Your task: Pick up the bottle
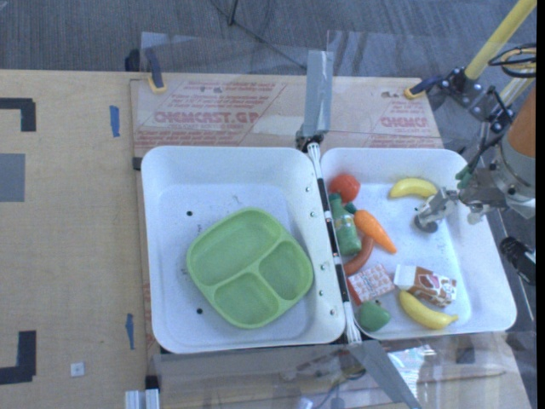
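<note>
Gripper: the gripper [433,213] hangs over the upper right part of the right bin [494,309], near the right wall; nothing shows between its fingers, and whether they stand apart or together cannot be told from this view.
Bottle: the green bottle [344,228] lies in the right bin along its left wall, lengthwise from top to bottom of the view, well apart from the gripper.
Next to the bottle: a red tomato [345,186] sits just above it; an orange carrot [375,231] lies aslant just to its right, and a reddish sausage [361,255] curves below the carrot, touching or nearly touching the bottle's lower end.
Lower in the right bin: a small red-and-white packet [370,283] lies below the sausage, a green pepper [373,315] below that, near the bin's front edge.
Right side of the right bin: a white and brown carton [428,285] lies beside the packet, with a yellow banana [427,310] just below it.
Upper right bin: a second banana [413,188] lies just left of the gripper.
Left bin: the left bin [170,186] holds a light green divided plate [249,267] with three compartments, set toward the lower middle.
Bench: both bins rest side by side on a tan bench [68,254].
</note>
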Action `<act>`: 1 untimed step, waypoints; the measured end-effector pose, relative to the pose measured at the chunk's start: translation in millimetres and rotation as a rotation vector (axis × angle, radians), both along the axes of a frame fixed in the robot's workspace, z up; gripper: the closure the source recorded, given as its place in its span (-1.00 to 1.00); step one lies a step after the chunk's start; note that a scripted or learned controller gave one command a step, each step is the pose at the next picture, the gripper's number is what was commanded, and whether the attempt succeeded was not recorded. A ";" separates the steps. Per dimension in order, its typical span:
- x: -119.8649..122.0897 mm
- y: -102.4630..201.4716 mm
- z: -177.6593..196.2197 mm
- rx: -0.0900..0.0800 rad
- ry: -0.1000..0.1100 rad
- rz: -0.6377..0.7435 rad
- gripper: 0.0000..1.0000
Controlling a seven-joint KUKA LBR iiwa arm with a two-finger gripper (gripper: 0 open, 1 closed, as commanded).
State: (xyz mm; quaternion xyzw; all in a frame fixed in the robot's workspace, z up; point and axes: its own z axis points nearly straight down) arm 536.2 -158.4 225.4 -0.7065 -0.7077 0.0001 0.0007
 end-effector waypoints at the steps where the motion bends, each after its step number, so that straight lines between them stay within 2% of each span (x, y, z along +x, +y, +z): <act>1: -5.1 42.2 -98.7 0.000 -0.001 0.017 -1.00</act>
